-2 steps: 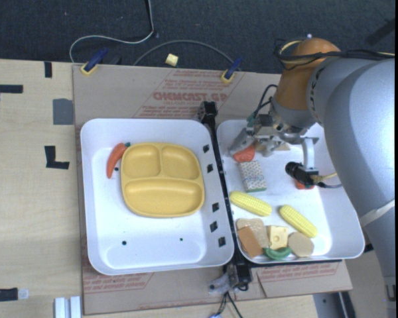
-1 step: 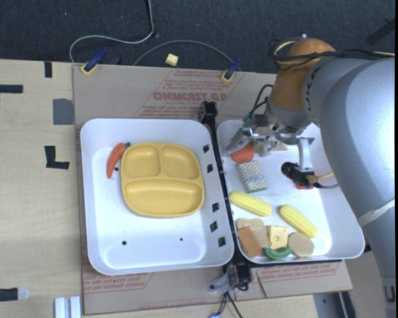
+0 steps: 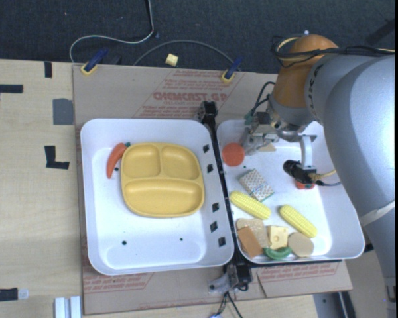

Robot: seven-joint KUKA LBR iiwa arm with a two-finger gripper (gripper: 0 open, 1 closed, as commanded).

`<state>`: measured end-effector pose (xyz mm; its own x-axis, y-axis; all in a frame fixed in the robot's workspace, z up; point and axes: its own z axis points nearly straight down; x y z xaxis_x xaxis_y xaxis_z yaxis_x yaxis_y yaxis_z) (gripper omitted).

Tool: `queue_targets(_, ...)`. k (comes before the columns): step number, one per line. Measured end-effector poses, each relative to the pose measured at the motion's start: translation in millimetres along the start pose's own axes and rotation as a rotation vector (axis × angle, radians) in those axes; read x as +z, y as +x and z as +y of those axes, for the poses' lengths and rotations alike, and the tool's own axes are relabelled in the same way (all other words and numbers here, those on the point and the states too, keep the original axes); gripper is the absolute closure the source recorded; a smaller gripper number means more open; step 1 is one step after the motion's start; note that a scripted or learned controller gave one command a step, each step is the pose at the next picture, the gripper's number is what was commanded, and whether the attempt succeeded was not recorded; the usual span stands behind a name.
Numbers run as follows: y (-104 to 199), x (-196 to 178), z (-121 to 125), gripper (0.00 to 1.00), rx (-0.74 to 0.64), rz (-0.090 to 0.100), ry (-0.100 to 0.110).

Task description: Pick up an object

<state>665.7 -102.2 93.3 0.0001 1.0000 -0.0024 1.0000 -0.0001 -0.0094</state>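
My gripper (image 3: 257,138) is low over the far left part of the right bin (image 3: 341,224), under the orange-banded wrist. Just to its left, close by, lies a round orange-red toy (image 3: 233,154). A grey checkered block (image 3: 256,184) lies a little nearer the front. Two yellow corn cobs (image 3: 250,205) (image 3: 298,220) lie in the middle of that bin. Several toy foods are heaped at its front edge, among them a brown sausage (image 3: 248,242), a cheese piece (image 3: 277,234) and a green piece (image 3: 276,252). I see nothing held in the gripper.
The left bin (image 3: 99,230) holds a yellow divided plate (image 3: 162,179) and an orange carrot (image 3: 115,159) by its far left side. A black divider (image 3: 215,177) runs between the bins. The grey arm (image 3: 358,124) covers the right bin's right side. A black and red fitting (image 3: 302,173) hangs beside the gripper.
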Motion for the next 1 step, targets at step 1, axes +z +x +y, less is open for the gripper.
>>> queue_targets(1,-55.1,-68.1,-70.4,1.0,0.005,0.001,-0.007)
